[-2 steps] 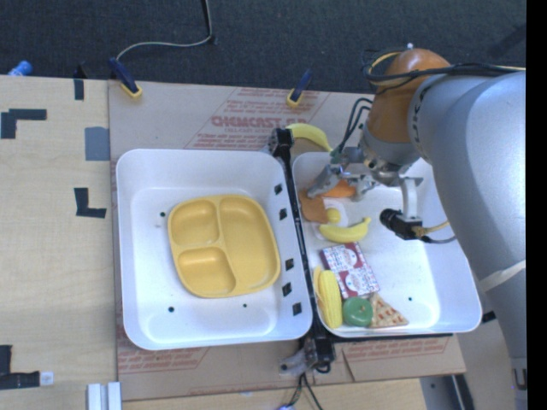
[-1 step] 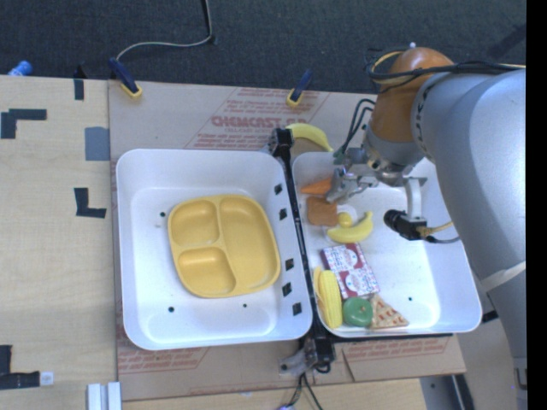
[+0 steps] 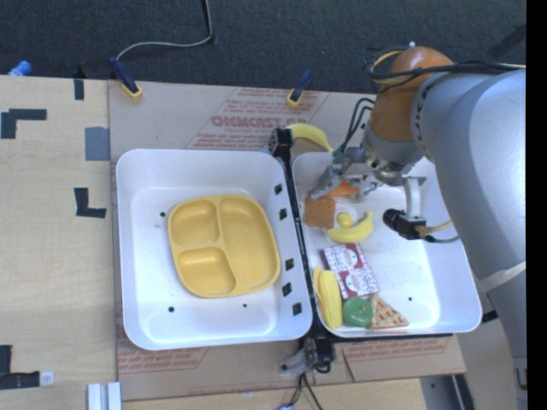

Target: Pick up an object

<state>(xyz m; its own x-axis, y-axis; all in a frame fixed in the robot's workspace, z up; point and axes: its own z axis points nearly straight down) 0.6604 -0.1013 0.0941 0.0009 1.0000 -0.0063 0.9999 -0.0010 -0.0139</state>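
1. Arm (image 3: pixel 461 135) reaches over the right bin (image 3: pixel 427 289).
2. Left bin (image 3: pixel 145 229) holds a yellow divided plate (image 3: pixel 224 244).
3. Gripper (image 3: pixel 342 180) sits low at the right bin's far end, over an orange piece (image 3: pixel 342 190); jaw state cannot be told.
4. Brown bread slice (image 3: pixel 319 212) touches small banana (image 3: pixel 355 229); nearer lie a carton (image 3: pixel 349 270), corn (image 3: pixel 328 295), a green item (image 3: pixel 359 313) and a pizza slice (image 3: pixel 389 316).

Two bins sit side by side on a sheet of cardboard (image 3: pixel 171 118) covering the bench. The left bin (image 3: pixel 137 254) holds a divided plate (image 3: pixel 224 244) at its middle. The right bin (image 3: pixel 444 297) is crowded: a banana (image 3: pixel 355 228) near its centre, a carton (image 3: pixel 349 270) just before it, a corn cob (image 3: pixel 329 297) and pizza slice (image 3: pixel 389 314) at the front edge. Another banana (image 3: pixel 309 135) rests on the rim behind. The arm (image 3: pixel 461 135) reaches in from the right, its gripper (image 3: pixel 346 178) low over the far end.
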